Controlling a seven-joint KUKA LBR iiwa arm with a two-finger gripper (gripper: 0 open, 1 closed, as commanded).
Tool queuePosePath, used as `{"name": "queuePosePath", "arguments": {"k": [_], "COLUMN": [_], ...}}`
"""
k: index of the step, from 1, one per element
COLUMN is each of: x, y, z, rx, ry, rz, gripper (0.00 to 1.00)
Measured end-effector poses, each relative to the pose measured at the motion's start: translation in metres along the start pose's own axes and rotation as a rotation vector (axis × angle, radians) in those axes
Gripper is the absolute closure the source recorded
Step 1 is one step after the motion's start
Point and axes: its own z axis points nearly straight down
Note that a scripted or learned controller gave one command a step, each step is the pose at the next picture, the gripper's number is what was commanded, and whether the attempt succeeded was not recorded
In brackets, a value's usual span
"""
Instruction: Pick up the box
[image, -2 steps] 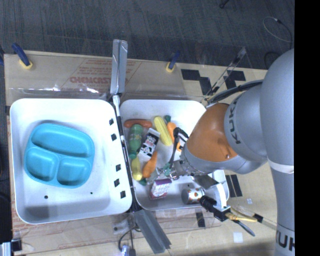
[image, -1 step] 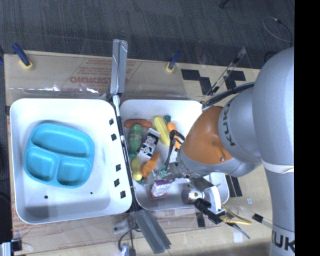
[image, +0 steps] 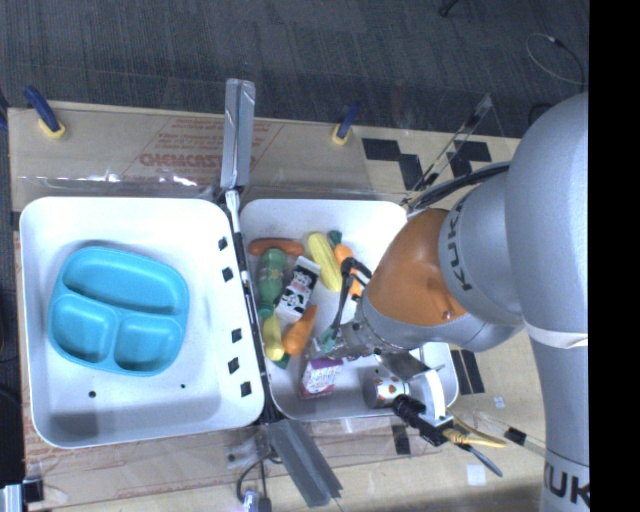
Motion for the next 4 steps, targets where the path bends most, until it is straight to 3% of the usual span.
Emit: {"name": "queuePosePath", "arguments": {"k": [1, 2, 3, 4], "x": [0.0, 0.0, 0.0, 0.006], "y": [0.0, 0.0, 0.0, 0.001], "z": [0.0, -0.006, -0.006, 0.007], "rx": [0.0, 0.004, 0.004, -0.003], "ry": [0.0, 0.001, 0.001, 0.0], "rz": [0.0, -0.004, -0.005, -0.103], "gripper": [0.0, 1.0, 0.0, 0.0]}}
